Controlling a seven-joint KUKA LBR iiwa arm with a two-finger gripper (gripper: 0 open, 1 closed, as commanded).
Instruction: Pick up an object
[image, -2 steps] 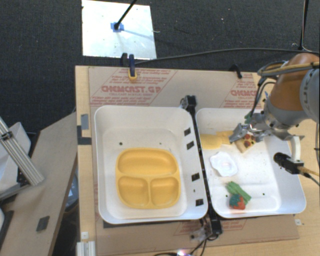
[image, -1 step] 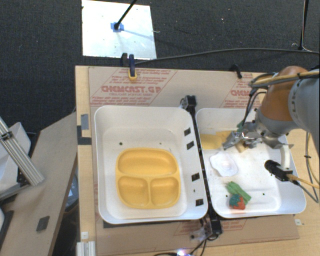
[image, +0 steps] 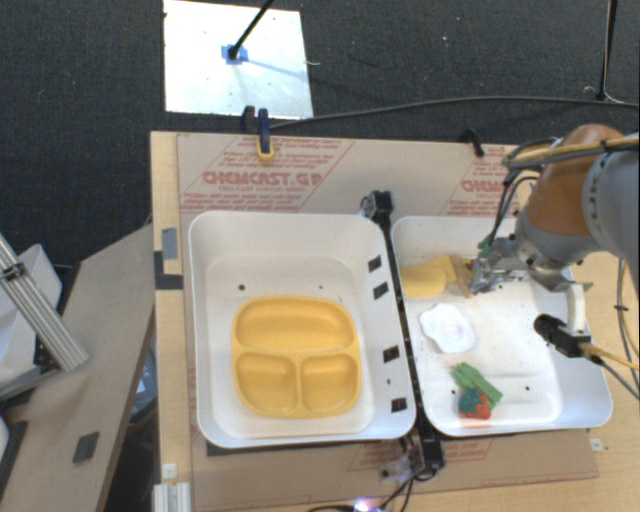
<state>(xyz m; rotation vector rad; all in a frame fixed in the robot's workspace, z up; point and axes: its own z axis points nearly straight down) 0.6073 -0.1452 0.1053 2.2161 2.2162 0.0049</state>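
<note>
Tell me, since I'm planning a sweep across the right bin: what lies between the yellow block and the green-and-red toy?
In the camera view, a small white object lies between the yellow block and the green-and-red toy; the rest is bare bin floor.

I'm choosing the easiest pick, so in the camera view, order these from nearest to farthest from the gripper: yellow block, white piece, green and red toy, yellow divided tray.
From the gripper:
1. Yellow block, just to its left in the right bin.
2. White piece, mid right bin.
3. Green and red toy, near the right bin's front edge.
4. Yellow divided tray, in the left bin.
</note>
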